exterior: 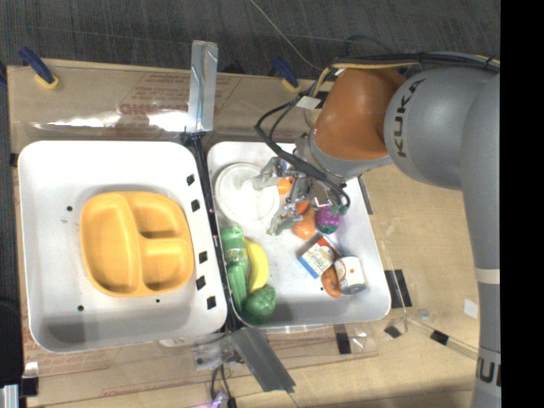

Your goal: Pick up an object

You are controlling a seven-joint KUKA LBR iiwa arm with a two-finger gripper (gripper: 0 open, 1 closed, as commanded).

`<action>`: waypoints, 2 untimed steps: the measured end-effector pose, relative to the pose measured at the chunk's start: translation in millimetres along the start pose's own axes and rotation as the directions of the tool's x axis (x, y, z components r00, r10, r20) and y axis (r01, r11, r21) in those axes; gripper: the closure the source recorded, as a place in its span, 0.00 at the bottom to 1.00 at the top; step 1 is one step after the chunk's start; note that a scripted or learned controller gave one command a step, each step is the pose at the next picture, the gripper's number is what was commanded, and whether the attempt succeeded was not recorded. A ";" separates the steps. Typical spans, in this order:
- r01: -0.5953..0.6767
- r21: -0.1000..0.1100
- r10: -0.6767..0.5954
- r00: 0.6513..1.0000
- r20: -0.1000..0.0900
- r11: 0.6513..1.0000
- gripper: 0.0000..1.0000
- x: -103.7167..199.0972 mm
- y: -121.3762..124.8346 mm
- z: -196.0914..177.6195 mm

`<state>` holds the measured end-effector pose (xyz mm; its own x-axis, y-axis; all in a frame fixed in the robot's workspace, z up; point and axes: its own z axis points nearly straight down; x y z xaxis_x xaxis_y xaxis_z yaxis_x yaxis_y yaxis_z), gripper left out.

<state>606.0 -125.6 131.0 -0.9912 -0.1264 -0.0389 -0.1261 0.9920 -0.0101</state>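
Clutter filled the nearer end of the right bin (376, 300): a knobbly green toy vegetable (260, 303) lay in the near left corner, with a yellow banana (257, 264) just beyond it and a long green piece (233, 257) pressed along the wall beside the banana. Toward the right of that bin a small can (351, 274) lay on its side, touching a blue and white carton (315, 258), and something orange (331, 286) showed at the can's near edge. The left bin (34, 228) held a yellow divided tray (136, 240), lying flat near its middle. Farther into the right bin sat a purple toy (329, 219) and, just to its left, an orange ball (303, 227). The gripper (293, 199) hung right over these two, low in the bin, and from where I stood I could not tell whether it was released or clenched, nor whether it had anything. A white bowl (240, 189) rested beside it at the far left of the bin. Above the gripper rose the orange band (355, 116), with black cables looping past it, and the grey arm (446, 117) ran off to the right. Beyond the bins a strip of silver tape (204, 83) stood at the seam between them, two blue clamps (39, 67) gripped the bench's far edge, and dark carpet lay behind.
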 end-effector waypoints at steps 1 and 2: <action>-0.197 -0.001 0.197 0.980 -0.035 0.980 0.00 54.9 -52.7 35.1; -0.189 -0.001 0.188 0.982 -0.032 0.982 1.00 51.9 -50.7 24.1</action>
<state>561.9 -182.6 105.5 -0.9980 0.0630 -0.0081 0.0630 0.9980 -0.0014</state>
